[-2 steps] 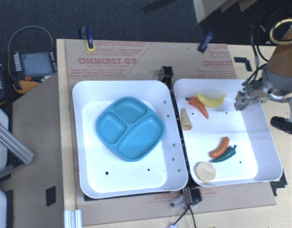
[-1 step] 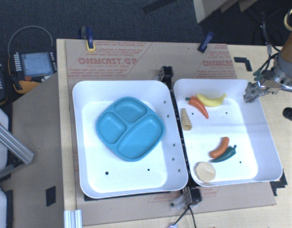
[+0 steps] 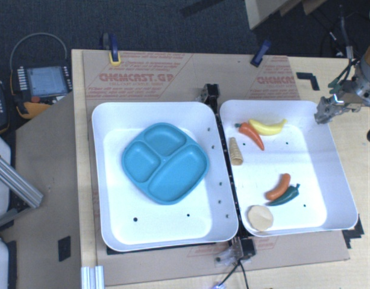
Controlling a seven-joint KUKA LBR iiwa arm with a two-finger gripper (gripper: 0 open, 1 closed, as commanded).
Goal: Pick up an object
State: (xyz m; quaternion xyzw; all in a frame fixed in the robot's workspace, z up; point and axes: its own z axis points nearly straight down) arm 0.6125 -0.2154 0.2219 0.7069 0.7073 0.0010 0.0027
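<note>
1. Most of the arm is cut off at the right edge; what shows is the wrist end and the claw [image 3: 327, 110] at about 3 o'clock, slightly above.
2. The claw is small and dim against the table [image 3: 82, 161], so I cannot tell whether it is wide or narrow; nothing is visible in it.
3. The claw hangs over the 2 o'clock corner of the right bin [image 3: 329, 161], at or just outside the rim, well apart from the things inside.
4. In the right bin, toward 11 o'clock, a yellow banana [image 3: 268, 126] touches a red-orange chili pepper [image 3: 252, 135].
5. A tan ice-cream cone [image 3: 235, 152] lies along the bin's 9 o'clock wall.
6. Toward 6 o'clock, an orange sausage-shaped toy [image 3: 278, 187] overlaps a dark green pepper [image 3: 286, 196], partly covering it.
7. A pale round disc [image 3: 260, 217] sits at 7 o'clock; what it is stays unclear.
8. The left bin [image 3: 112, 221] holds a blue divided plate [image 3: 165, 162] near its centre.
</note>
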